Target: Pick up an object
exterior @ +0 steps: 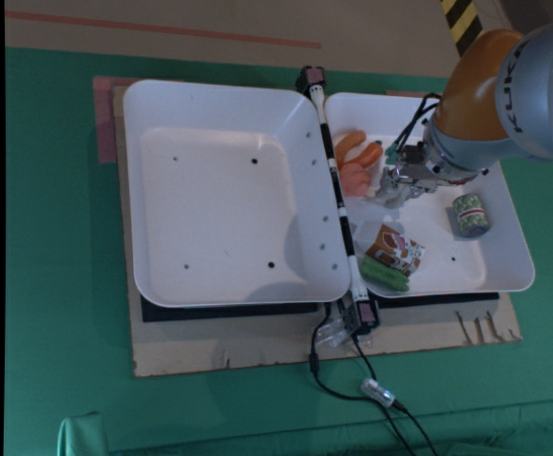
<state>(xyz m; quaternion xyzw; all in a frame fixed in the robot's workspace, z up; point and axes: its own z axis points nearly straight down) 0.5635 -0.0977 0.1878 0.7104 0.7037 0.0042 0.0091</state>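
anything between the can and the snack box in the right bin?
Nothing: in the camera view, bare white bin floor separates the can from the snack box. The hand hangs above and left of that stretch.

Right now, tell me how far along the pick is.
Done: the hand has reached into the right bin, low beside the orange carrots. In hand: nothing I can confirm; its grip is hidden from this view. Left: grasping and lifting. The green can, snack packet and green pod lie untouched on the bin floor.
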